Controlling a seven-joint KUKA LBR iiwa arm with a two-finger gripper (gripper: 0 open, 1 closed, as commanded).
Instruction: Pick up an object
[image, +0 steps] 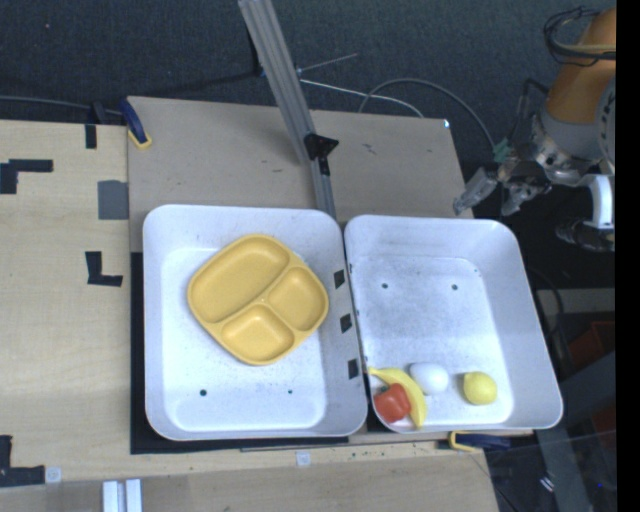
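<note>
Counter carries two bins. Left bin holds a yellow tray, stiff, light, best pinched at its rim. Right bin keeps small toys along its near edge: banana, red piece, white egg, lemon, likely light, slippery. Claw hovers beyond the far corner; its state I cannot tell.

Plate in left bin; fruit right.
</note>
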